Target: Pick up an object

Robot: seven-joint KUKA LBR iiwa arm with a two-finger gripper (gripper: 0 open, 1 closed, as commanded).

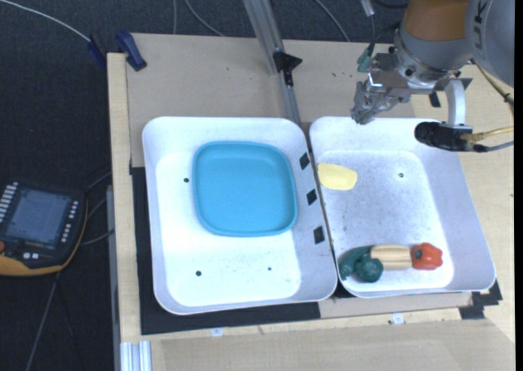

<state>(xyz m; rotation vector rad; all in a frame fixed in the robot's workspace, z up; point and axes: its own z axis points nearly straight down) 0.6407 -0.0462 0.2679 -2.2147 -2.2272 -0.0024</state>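
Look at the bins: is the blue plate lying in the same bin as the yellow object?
No. The blue plate lies in the left bin, while the yellow object lies in the right bin.

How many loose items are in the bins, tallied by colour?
Blue: 1, the plate in the left bin
Yellow: 1, yellow piece
Green: 1, green item
Tan: 1, tan piece
Red: 1, red item
Total: 5

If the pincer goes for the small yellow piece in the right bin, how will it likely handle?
The yellow piece looks small and low with rounded edges, so it is probably light and may slide across the right bin if nudged. It lies against the bin's left wall, which could crowd a finger on that side.
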